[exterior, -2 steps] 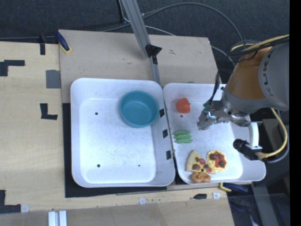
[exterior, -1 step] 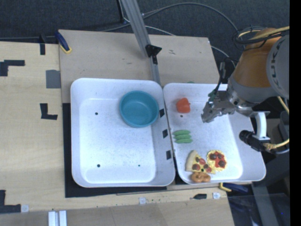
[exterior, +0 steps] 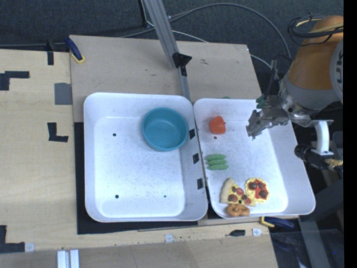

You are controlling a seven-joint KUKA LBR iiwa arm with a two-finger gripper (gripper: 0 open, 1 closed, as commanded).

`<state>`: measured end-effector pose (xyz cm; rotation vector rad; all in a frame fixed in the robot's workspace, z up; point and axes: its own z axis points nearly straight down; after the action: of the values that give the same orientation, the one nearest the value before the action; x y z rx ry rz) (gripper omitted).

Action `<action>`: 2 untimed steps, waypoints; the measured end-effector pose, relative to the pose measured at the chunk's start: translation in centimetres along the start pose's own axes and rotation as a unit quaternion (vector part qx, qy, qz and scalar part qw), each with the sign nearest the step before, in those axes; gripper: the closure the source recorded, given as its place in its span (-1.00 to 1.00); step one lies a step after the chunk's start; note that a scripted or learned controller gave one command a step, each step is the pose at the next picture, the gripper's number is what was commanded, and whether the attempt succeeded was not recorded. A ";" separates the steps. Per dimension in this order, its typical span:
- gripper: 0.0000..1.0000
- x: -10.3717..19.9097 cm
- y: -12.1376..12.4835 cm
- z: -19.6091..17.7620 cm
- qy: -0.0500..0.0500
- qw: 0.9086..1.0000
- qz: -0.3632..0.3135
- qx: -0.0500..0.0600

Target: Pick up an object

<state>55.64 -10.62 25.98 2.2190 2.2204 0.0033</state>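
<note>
While hanging over the right bin (exterior: 290, 166), claw (exterior: 254, 128) holds nothing, finger spread impossible to tell

**Bench with two white bins**

The tan bench (exterior: 128, 60) carries two shallow white bins side by side on a dark mat (exterior: 80, 172). The left bin (exterior: 97, 166) touches the right bin (exterior: 290, 172) along its right rim. Behind the left bin, a grey metal post (exterior: 162, 27) slants up from the board.
</note>
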 end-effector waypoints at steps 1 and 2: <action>1.00 4.8 -0.1 0.9 0.001 1.000 -0.002 0.002; 1.00 9.7 -1.9 0.5 0.000 1.000 -0.002 0.002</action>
<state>53.76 -0.94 25.49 2.2172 2.2260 -0.0003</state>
